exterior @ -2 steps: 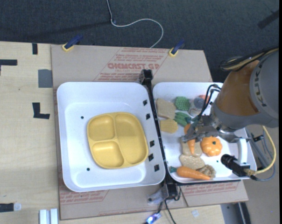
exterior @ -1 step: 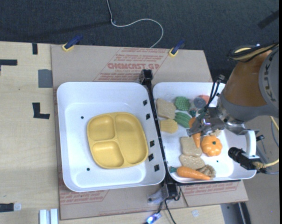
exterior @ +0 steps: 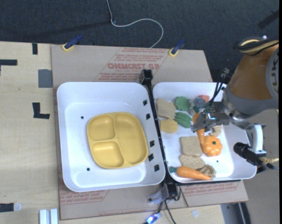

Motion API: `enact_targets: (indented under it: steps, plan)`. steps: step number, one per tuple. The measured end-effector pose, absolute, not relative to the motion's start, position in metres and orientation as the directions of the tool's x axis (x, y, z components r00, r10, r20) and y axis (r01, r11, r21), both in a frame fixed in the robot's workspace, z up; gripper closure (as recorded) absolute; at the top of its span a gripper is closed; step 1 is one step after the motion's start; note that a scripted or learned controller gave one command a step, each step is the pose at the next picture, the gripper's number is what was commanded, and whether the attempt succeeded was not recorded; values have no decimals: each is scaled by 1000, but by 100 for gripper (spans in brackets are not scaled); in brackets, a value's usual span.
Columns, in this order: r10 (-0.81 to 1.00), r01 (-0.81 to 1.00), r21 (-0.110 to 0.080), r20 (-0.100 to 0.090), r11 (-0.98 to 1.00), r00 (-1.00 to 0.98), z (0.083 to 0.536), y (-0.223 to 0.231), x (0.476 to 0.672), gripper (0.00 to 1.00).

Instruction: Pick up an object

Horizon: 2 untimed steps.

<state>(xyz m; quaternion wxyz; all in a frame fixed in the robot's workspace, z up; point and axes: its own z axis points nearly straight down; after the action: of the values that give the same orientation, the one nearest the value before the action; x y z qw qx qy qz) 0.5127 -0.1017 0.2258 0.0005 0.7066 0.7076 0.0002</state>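
Pumpkin, small and orange, sits in the right bin, just below the gripper and touching or nearly touching a tan bread slice on its left. We take it as the likeliest pick, though the gripper hangs over a crowded patch and could as well be going for the green pieces or the orange bit directly under it. We cannot tell whether the fingers are apart or together; they read as a dark cluster against the clutter. Risks as we judge them: with items packed this close, a descending finger may land on a neighbour instead of beside it and shove the pile; a round pumpkin could squirt out of a two-finger pinch; a flat slice offers little to grip. The carrot and cracker near the bin's front wall are also close enough to be nudged. The yellow tray lies in the left bin, well apart from all this.
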Motion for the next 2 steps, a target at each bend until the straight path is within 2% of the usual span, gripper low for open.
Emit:
enact_targets:
  steps: [1,2]
  plan:
    - [1000,1000,-3,1,6,-6,215,-55,529,100]
    - [1000,1000,0,1,6,-6,225,-14,555,100]
